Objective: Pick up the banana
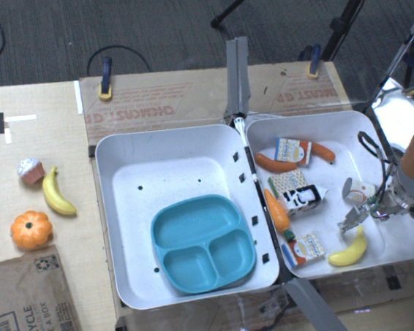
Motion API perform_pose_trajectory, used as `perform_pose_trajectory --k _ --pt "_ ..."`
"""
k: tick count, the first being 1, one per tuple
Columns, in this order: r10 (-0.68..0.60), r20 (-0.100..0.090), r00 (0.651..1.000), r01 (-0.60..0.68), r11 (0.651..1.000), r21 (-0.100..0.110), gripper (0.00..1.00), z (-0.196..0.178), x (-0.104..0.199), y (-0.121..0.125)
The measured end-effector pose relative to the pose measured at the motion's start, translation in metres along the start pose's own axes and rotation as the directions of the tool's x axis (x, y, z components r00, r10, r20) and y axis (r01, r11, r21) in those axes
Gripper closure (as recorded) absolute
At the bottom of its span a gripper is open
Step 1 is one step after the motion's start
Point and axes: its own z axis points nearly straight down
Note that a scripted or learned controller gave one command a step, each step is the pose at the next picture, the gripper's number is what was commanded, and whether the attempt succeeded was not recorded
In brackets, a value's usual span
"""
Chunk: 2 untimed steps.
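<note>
A yellow banana (349,250) lies in the right bin (350,125), near its front right corner, curving up to the right. My gripper (355,217) hangs just above the banana's upper end, reaching in from the right edge. Nothing is visibly held in it. A second yellow banana (57,193) lies outside the bins on the bench at far left.
The right bin also holds two sausages (275,165), small cartons (291,148), a black-and-white carton (299,197), a carrot (277,214) and a whitish cup (353,194). A blue divided plate (199,244) sits in the left bin (123,206). A cupcake (29,171) and pumpkin (31,229) lie far left.
</note>
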Motion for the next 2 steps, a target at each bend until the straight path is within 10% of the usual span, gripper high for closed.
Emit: perform_pose_trajectory --k 1,2 --pt "-0.082 -0.001 0.997 0.082 0.997 0.001 0.0 0.0 0.004 0.0" --pt "0.341 0.001 0.94 -0.341 0.94 0.002 0.0 -0.076 0.029 0.006"
